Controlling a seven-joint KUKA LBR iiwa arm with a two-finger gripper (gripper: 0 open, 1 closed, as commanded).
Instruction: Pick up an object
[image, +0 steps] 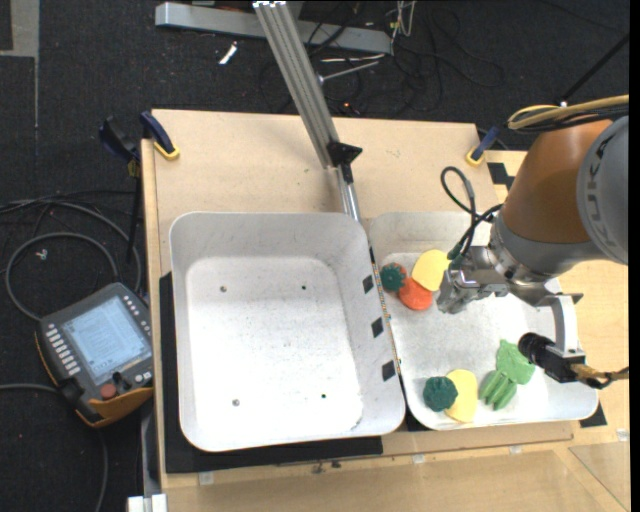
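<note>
My gripper (452, 298) reaches down into the right bin (480, 340), right beside a yellow object (430, 268) and an orange object (416, 296) that touch each other. A small dark green and red piece (391, 277) lies just left of them. Near the bin's front lie a dark green object (438, 392), a second yellow object (462, 392) and a light green toy (508, 374). The wrist hides the fingertips.
The left bin (270, 330) stands beside the right one. A metal pole (305, 85) slants over the bench's back. Clamps sit at the bench's back corners. A teach pendant (95, 345) lies on the floor to the left.
</note>
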